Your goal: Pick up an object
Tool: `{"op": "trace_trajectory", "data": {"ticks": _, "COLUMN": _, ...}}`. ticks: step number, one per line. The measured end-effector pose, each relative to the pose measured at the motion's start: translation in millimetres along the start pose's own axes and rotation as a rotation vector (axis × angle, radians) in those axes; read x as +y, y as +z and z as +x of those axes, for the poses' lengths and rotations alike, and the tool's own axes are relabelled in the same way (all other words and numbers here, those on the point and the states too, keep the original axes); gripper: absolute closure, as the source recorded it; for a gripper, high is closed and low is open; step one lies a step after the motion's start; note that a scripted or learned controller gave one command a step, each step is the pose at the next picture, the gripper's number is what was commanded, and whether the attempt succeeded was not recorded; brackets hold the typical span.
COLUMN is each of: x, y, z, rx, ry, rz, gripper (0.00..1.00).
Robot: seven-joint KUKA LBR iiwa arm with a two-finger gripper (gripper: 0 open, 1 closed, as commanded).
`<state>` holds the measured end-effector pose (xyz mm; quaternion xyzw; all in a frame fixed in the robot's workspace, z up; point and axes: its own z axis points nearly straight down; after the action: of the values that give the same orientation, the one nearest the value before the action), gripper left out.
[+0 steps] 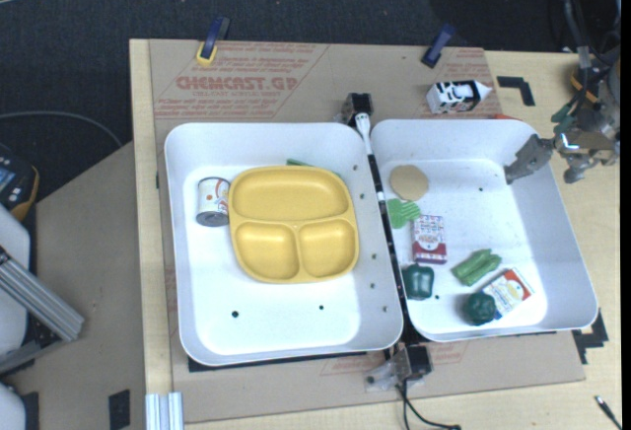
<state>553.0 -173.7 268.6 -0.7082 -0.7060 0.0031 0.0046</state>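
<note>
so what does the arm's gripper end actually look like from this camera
The gripper shows at the right edge, over the right bin. It is dull grey metal, with one flat, blunt, paddle-like finger pointing left. Behind it sits a blocky silver-grey wrist assembly with dark fittings, a small teal-green part and thin dark cables above. No markings are readable.

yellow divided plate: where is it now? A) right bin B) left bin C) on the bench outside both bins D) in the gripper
B: the yellow divided plate lies flat in the left bin, beside a small can; the gripper is over at the right bin's far edge.
</note>
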Motion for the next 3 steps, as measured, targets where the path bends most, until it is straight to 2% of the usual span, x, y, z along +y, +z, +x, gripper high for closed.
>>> {"op": "trace_trajectory", "data": {"ticks": 1, "x": 2.1, "y": -6.2, "z": 0.4, "rx": -0.003, "ry": -0.003, "rz": -0.012, "gripper": 0.0}}
{"op": "trace_trajectory", "data": {"ticks": 2, "x": 11.3, "y": 42.8, "z": -1.5, "rx": 0.0, "ry": -0.003, "rz": -0.004, "gripper": 0.0}}
{"op": "trace_trajectory", "data": {"ticks": 3, "x": 6.8, "y": 105.1, "z": -4.9, "rx": 0.001, "ry": -0.002, "rz": -0.004, "gripper": 0.0}}
